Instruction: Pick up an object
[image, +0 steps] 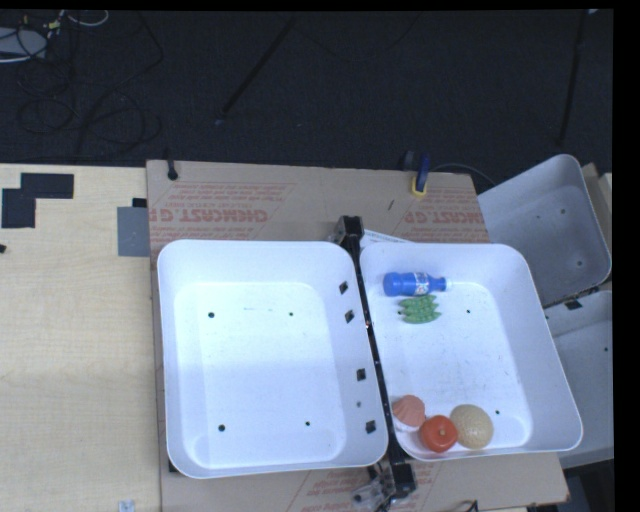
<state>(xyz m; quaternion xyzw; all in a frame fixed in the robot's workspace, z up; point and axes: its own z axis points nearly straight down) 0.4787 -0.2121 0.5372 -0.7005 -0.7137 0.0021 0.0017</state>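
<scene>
Mostly right bin occupied: blue bottle above green toy; tomato, two pale balls at near edge.

You are looking at a right bin with a wide bare floor across its middle, open for a straight descent. A blue bottle and a green toy are lying close together near the far wall. A pink piece, a red ball and a tan ball are crowding the near wall, touching one another.
</scene>
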